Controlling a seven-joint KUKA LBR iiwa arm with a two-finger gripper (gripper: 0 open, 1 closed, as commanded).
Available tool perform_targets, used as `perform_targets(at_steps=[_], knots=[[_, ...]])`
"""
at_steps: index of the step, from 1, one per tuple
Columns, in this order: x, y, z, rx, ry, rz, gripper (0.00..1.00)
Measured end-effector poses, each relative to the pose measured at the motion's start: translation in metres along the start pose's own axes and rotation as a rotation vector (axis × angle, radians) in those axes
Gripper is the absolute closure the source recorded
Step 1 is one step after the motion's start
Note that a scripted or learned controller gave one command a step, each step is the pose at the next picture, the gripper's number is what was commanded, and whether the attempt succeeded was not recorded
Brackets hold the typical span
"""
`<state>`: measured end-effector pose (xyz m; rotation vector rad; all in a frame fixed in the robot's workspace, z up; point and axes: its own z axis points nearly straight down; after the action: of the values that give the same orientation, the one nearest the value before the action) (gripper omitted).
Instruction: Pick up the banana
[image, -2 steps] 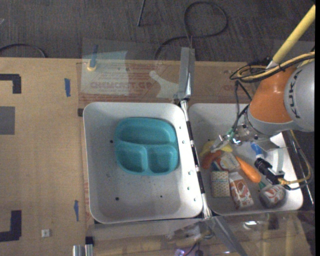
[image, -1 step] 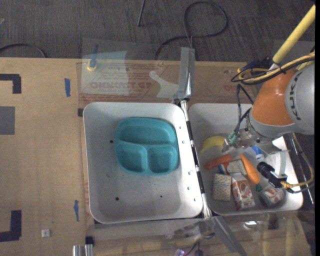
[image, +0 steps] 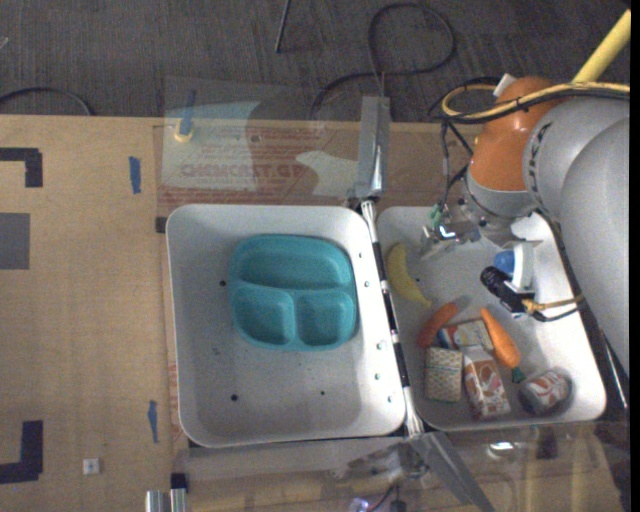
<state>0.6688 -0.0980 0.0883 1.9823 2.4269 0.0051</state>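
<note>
The gripper (image: 447, 232) is at the upper part of the right bin (image: 578, 398), below the orange band of the arm (image: 560, 140). I cannot tell its state from this view. The banana (image: 404, 275) lies just to the lower left of it, along the left wall of this bin, apart from the gripper. Further down, in the lower right of the frame, there are a carrot (image: 501, 340), a small carton (image: 484, 386) and a can (image: 543, 391). The left bin (image: 200, 390) in the middle of the frame holds a teal divided tray (image: 294, 291).
</note>
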Motion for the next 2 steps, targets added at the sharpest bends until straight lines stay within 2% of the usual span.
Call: perform_targets(at_steps=[1,2], knots=[[0.001,-0.001,0.001,0.003,0.002,-0.001,0.0],[0.0,0.002,-0.011,-0.002,-0.004,-0.005,1.0]])
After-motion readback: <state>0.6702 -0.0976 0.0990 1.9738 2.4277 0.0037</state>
